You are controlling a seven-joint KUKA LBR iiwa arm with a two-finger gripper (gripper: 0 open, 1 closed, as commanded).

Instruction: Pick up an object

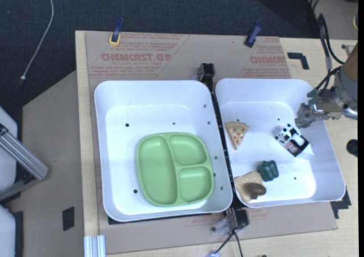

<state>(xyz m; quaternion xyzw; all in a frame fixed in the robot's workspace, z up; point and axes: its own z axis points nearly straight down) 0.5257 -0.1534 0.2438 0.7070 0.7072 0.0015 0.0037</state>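
Two shallow white bins side by side on the bench. Left bin [108, 102]: green divided plate [174, 168] lying flat toward the near edge, three compartments up. Right bin [250, 94]: tan wedge-shaped piece [236, 132] close to the left wall; small dark green object [268, 170] toward the near edge; beige and brown lump [251, 186] just beside it, in the near left corner; black-and-white packet [292, 139] toward the right wall. Gripper [304, 115] reaching in over the right wall, above and just beyond the packet, nothing seen between its fingers. Finger spread: cannot tell from this angle.
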